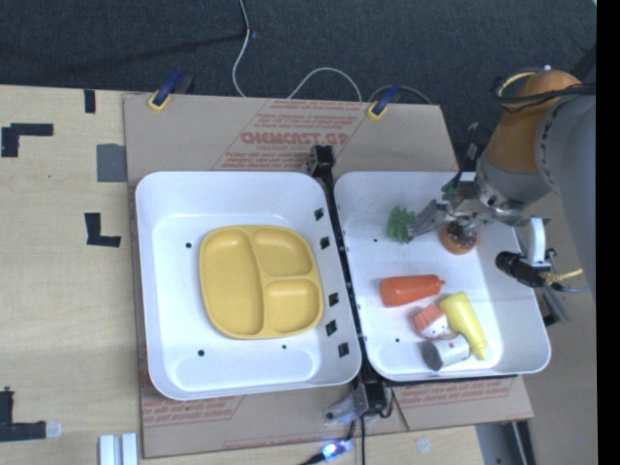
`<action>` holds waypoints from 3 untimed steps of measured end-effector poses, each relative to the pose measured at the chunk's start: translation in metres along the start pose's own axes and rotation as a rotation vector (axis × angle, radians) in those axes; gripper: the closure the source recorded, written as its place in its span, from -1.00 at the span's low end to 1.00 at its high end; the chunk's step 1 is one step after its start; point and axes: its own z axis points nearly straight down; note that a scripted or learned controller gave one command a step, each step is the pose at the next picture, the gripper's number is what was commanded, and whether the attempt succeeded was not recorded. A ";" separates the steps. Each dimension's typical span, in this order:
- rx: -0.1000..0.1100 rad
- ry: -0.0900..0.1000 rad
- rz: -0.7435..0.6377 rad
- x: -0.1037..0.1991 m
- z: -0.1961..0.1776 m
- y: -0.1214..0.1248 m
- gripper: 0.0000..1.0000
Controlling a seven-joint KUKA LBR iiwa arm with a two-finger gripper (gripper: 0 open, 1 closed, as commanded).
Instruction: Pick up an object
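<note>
- The bench [58, 289] is pale wood with black marks; a brown cardboard sheet [281, 139] with red print lies on it under both bins. Behind the bench is dark carpet floor [116, 17], and a thin white cable [242, 46] runs over it.
- Two clamps with blue and yellow handles [167, 89] hold the cardboard at its 12 o'clock edge.
- The left bin [160, 211] is smooth white plastic. In its middle lies a yellow tray [260, 281] with three compartments and rounded corners.
- The right bin [363, 201] holds a small green leafy piece [399, 224] at about 11 o'clock, an orange carrot-like piece [411, 290] in the centre, and at 5 o'clock a yellow bottle shape [466, 323], a small orange and white object [432, 322] and a grey cylinder [446, 355], all close together.
- The pincer [455, 223] hangs at 1 o'clock of the right bin, over a round brown object [459, 241]. I cannot tell if it is released or clenched; its fingers are too small and dark.
- The arm [542, 143] is cut off by the right edge.
</note>
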 end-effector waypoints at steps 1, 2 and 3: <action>-0.010 -0.003 -0.001 0.000 0.012 0.003 -1.00; -0.022 -0.008 -0.003 -0.001 -0.002 0.006 1.00; -0.009 -0.001 0.000 -0.005 -0.050 -0.001 1.00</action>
